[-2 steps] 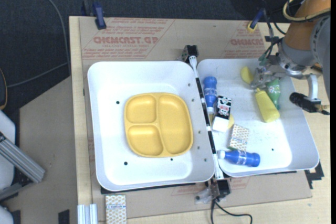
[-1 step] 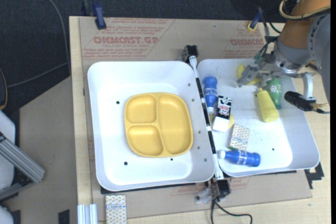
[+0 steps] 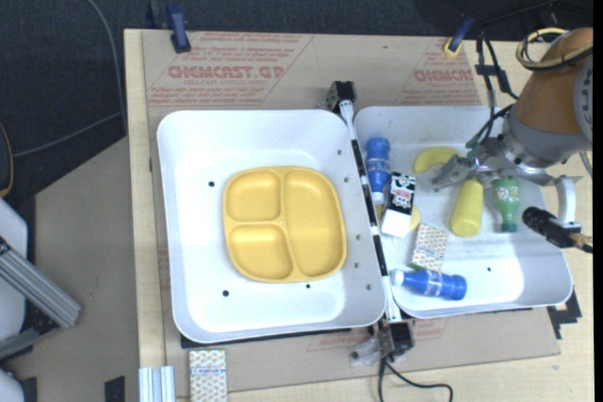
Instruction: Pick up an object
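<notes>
Camera view, looking down at a slant on the surface [image 3: 283,61], with two white bins side by side. Left bin [image 3: 188,202] carrying a yellow divided plate [image 3: 285,223]. Right bin [image 3: 537,273] crowded: a blue bottle [image 3: 378,163] along the left wall, a small black-and-white box [image 3: 402,191], a white block [image 3: 397,222], a patterned packet [image 3: 430,247], a second blue bottle [image 3: 433,283] lying crosswise near the front, a yellow bottle [image 3: 466,207], a green bottle [image 3: 507,203], and a flatter yellow piece [image 3: 433,159] toward the back.

Arm [image 3: 556,108] reaching in from the right, orange band above the wrist, claw [image 3: 476,167] down in the back half of the right bin. Spread or pressed together: cannot tell, the metal parts blurring against the white bin. Nothing visibly pinched.

Likeliest target, judging by nearness: the yellow bottle. Position just below the claw in the picture, toward the bin's front edge, top end almost under the claw. Long axis running roughly back to front, tilted slightly. Green bottle just beside it on the right, nearly parallel, close enough to get in the way. A grasp across the short width of the yellow bottle probably called for, with a small shift toward the front first. Risk: catching both bottles at once, or nudging the yellow one aside.
</notes>
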Available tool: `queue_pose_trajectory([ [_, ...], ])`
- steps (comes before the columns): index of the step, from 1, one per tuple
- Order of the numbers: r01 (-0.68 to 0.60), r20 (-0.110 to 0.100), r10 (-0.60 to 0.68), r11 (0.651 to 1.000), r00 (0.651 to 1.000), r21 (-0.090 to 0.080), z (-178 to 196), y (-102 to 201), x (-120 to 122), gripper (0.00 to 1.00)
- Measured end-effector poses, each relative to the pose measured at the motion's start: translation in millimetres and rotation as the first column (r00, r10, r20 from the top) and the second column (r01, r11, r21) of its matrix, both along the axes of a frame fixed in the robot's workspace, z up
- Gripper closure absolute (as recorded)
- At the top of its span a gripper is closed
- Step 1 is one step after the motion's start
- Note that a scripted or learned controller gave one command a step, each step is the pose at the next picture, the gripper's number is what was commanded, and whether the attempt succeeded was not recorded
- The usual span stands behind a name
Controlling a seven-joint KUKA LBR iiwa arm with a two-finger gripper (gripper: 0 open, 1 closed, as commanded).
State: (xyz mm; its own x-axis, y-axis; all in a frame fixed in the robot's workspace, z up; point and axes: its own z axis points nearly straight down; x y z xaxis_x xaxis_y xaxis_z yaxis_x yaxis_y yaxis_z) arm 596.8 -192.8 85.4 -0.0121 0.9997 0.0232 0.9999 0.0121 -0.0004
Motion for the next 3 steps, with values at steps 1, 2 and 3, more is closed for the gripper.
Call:
queue_pose_trajectory([
  [1, 0.003, 0.003, -0.002, 1.0, 1.0, -0.015, 9.9, -5.6, -0.7, 1.0],
  [2, 0.01, 0.0, -0.01, 1.0, 1.0, -0.022, 20.1, 75.1, 2.5, 1.0],
  [3, 0.009, 0.003, -0.009, 1.0, 1.0, -0.022, 100.4, 155.7, -4.9, 1.0],
])
